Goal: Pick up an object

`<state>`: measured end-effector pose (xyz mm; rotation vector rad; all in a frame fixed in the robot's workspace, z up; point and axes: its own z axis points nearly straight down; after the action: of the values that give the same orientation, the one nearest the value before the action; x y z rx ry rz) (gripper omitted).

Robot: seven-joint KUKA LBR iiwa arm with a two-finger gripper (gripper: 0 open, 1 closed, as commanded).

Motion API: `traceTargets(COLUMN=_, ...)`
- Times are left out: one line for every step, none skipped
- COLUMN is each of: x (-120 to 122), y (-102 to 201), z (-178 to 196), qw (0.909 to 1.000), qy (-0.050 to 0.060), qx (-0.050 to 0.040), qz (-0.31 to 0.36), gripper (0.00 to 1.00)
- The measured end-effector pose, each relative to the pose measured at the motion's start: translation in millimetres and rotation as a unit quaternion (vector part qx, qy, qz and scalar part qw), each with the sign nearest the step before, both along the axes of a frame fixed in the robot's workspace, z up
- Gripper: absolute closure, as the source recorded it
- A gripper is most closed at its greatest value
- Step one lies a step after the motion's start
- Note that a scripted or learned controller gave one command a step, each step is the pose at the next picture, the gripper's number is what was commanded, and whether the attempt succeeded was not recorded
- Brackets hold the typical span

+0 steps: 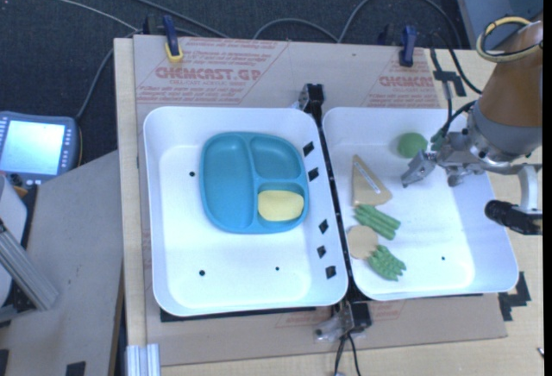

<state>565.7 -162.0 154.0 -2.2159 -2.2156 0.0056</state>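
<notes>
In the camera view, two white bins are seen side by side on a brown board. The left bin (pixel 172 279) carries a blue divided plate (pixel 253 182) a little above its middle, and a yellow rounded object (pixel 280 204) is lying in the plate's compartment at 5 o'clock. The other compartments of the plate are bare.

In the right bin (pixel 448 279) several small things are gathered along the side at 9 o'clock. A tan wedge-shaped piece (pixel 369 183) is placed highest of these. Just under it, towards 6 o'clock, a bundle of green bean-like sticks (pixel 377 221) is seen, then a beige rounded piece (pixel 362 240), and a second green bunch (pixel 386 262) touching it at 5 o'clock. What these objects exactly are is hard to make out. A green ball (pixel 411 143) is lying apart from them, towards 12 o'clock in the bin.

The arm is reaching in from 3 o'clock, and its upper part is cut off by the frame edge. The gripper (pixel 423 167) is located just beside the green ball, at its 5 o'clock side. Two grey fingers (pixel 417 172) are seen pointing towards 8 o'clock, with only a narrow gap between them, and nothing is seen held between them. Whether the ball is touched by the gripper body cannot be told.

A handheld screen (pixel 34 144) is lying outside the board at 9 o'clock, partly cut off.
</notes>
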Motion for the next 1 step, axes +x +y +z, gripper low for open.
traceTargets(x=-2.7, y=3.1, z=-60.9, qw=1.0, qy=-0.002, qx=-0.0005, qz=0.0, gripper=0.0)
